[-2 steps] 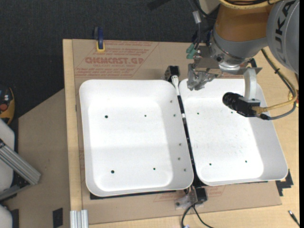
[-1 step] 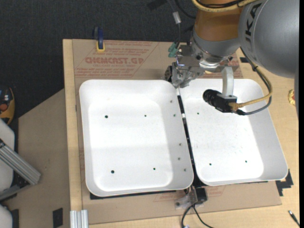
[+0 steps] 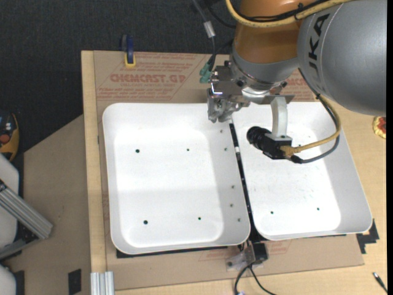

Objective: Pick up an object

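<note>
We look down on the grey arm, orange band above its wrist, reaching in from the right; its claw hangs at the far rim between the left bin and right bin. We cannot tell the claw's state, nor make out any object to pick.
</note>
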Robot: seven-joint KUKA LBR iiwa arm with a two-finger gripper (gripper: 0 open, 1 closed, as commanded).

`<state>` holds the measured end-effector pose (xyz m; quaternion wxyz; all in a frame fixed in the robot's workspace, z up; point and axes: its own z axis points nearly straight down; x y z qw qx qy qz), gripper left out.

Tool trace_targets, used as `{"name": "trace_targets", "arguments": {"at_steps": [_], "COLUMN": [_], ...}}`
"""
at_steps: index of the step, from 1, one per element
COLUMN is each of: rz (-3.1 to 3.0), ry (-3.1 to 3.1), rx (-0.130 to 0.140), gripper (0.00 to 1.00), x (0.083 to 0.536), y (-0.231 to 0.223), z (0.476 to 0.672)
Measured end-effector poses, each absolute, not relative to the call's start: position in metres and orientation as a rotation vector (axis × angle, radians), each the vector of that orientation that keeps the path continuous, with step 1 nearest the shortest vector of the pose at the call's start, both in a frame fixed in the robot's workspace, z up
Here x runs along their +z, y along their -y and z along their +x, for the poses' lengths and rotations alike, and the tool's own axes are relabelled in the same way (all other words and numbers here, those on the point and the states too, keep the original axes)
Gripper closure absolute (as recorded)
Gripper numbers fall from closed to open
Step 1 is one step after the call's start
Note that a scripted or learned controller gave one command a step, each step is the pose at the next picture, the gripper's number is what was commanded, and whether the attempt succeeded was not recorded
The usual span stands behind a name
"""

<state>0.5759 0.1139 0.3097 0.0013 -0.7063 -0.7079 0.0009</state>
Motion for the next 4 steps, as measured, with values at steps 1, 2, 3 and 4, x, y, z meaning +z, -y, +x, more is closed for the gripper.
{"name": "trace_targets", "arguments": {"at_steps": [1,2,3,4], "rz": [-2.219,-2.216,-2.218,-2.224], "ry": [2.225,2.228,2.223,2.221], "rx": [-0.004,-0.006,0.003,-0.004], "gripper": [1.0,1.0,1.0,1.0], "x": [0.344,0.355,0.289,0.324], "y": [-0.132,-0.179,-0.203,-0.176], "z": [0.547,0.529,0.567,0.563]}}
